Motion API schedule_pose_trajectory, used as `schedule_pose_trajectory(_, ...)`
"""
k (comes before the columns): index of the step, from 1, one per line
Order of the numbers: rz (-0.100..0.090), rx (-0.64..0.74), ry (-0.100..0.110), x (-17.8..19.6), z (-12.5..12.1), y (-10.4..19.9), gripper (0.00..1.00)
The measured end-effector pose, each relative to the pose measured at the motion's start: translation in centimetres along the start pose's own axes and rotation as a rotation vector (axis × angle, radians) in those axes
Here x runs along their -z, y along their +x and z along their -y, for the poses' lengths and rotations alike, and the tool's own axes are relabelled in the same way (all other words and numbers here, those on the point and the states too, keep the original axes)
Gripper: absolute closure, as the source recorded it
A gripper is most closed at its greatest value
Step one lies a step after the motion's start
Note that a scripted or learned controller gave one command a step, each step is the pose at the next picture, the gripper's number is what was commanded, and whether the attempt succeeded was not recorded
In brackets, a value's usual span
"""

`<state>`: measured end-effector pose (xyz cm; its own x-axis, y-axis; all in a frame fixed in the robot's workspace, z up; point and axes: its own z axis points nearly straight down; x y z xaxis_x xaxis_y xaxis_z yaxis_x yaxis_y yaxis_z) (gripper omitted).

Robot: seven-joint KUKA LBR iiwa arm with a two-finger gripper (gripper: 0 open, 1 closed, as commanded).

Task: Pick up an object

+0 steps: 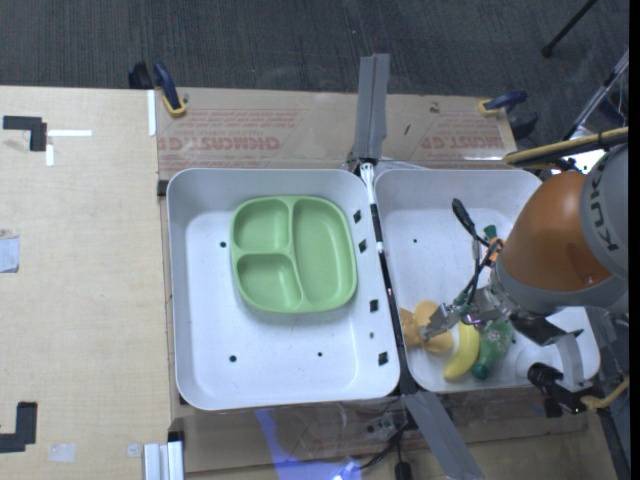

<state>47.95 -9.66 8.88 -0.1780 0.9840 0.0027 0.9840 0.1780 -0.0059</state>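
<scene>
Just beside the fingers [452, 315] lies a banana [461, 353].

I see two bins side by side on the tabletop [80, 298]. In the left bin [200, 368] a divided plate [294, 254] lies toward the back. In the right bin [430, 218] a banana [461, 353] sits at the near edge, a lumpy item [420, 325] just left of it, a bottle [491, 346] just right. The arm [560, 238] reaches in from the right, above that cluster.

Robot lab | clamped plywood bench [80, 298] — two white bins [190, 298] — tripod leg [585, 13]
</scene>
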Motion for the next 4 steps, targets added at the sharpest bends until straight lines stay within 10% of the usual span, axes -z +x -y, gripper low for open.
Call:
schedule_pose_trajectory(1, 0.000, -0.005, 0.001, 0.68, -0.04, -0.13, 1.00)
schedule_pose_trajectory(2, -0.001, -0.004, 0.002, 0.66, -0.02, -0.12, 0.00)
schedule_pose_trajectory(3, -0.001, -0.009, 0.004, 1.33, -0.06, -0.25, 1.00)
schedule_pose_trajectory(4, -0.001, -0.008, 0.005, 1.33, -0.06, -0.24, 0.00)
